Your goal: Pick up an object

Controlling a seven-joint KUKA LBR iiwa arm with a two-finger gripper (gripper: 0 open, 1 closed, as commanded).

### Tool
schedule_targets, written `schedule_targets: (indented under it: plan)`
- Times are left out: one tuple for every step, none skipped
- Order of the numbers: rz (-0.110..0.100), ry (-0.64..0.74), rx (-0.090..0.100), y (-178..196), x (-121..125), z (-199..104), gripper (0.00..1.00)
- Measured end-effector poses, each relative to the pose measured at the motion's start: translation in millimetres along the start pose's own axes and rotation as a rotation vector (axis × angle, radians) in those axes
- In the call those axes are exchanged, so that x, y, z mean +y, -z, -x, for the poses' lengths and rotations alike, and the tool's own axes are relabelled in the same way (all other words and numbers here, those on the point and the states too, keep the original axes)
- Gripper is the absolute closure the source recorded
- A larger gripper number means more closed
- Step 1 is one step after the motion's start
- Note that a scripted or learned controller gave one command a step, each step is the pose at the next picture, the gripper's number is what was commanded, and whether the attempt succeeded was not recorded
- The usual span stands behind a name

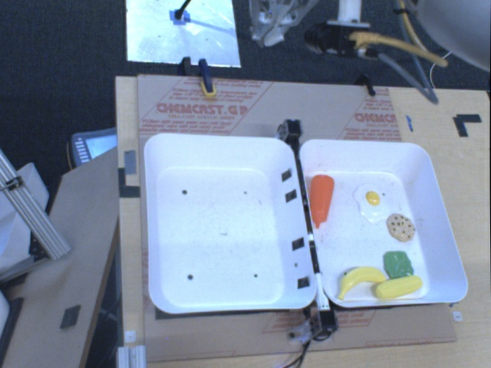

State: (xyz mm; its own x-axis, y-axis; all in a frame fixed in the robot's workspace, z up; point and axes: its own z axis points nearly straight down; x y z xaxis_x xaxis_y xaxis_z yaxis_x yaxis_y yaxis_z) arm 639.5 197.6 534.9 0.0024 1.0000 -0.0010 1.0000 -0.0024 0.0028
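Nearest to the camera, in the right bin (pixel 439 198), lie a banana (pixel 359 279) and a yellow corn-like piece (pixel 399 287), almost touching end to end along the near wall. Just behind them sits a green piece (pixel 397 264), then a cookie (pixel 400 226), a fried egg (pixel 371 202) and a carrot (pixel 321 198).

From where I stand, the pincer (pixel 273 23) hangs high at the far side, beyond the table (pixel 230 106) edge and well apart from all the objects. Its fingers seem to stand a little apart with nothing between them. Every candidate lies toward the camera from the pincer and somewhat to the arm's side. The carrot is the closest of them, I judge. Its long axis runs almost straight toward the camera, thick end far, tip near, beside the wall that divides the bins. A grasp there would need the fingers across this axis, and the wall may be in the way.

Counted: two bins, six objects, one of each kind, all in the right bin. The left bin (pixel 161 205) has only small dark marks on its floor.
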Motion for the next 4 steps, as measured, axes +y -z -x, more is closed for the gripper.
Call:
schedule_targets:
  plan:
    - [0.000,0.007,0.001,-0.2,26.9,-18.8,1.00]
    - [0.000,0.007,0.002,0.5,28.6,-37.5,1.00]
    - [0.000,0.006,0.002,0.4,28.6,-36.7,1.00]
    - [-0.001,0.006,0.002,0.4,28.6,-36.7,1.00]
